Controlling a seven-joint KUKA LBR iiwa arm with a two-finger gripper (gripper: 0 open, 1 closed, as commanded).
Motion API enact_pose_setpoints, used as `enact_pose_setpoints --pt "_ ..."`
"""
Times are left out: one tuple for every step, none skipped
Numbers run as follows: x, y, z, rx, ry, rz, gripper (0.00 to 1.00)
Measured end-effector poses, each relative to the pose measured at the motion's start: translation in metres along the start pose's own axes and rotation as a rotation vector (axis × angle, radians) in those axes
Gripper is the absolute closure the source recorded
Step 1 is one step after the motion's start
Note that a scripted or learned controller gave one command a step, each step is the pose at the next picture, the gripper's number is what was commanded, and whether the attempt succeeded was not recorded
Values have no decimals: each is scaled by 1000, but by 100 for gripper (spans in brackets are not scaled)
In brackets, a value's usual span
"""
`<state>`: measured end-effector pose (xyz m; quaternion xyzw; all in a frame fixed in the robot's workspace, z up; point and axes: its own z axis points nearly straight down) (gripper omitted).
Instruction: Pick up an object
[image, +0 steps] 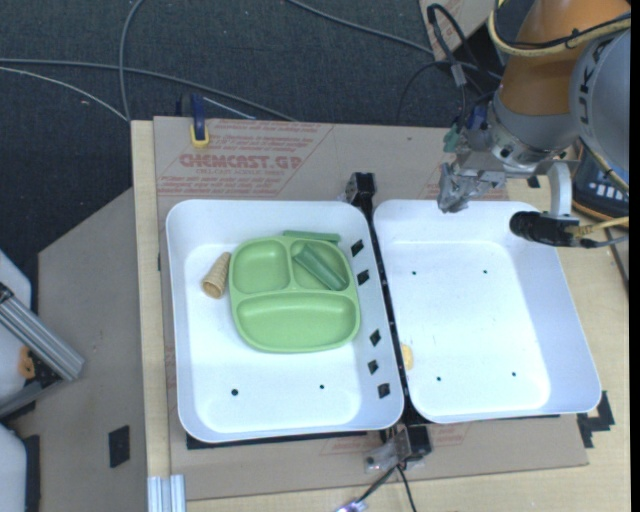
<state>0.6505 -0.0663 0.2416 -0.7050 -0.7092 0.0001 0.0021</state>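
A green sectioned plate (290, 297) lies in the left bin (200, 390). A darker green piece (322, 266) rests in its upper right compartment, and a flat green strip (312, 237) lies just behind the plate. A tan ice-cream cone (215, 275) lies against the plate's left edge. My gripper (452, 201) hangs over the far left rim of the right bin (540, 370), well away from those objects. Nothing shows between its fingers.
A small yellow bit (406, 355) sits at the divide between the two bins. Black clips line the left bin's right wall (366, 290). Cardboard (240, 155) lies under the bins, with cables on the dark floor behind.
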Motion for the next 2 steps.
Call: enact_pose_setpoints --pt "52 2 11 0 0 0 100" --pt "109 -3 2 -3 0 0 100"
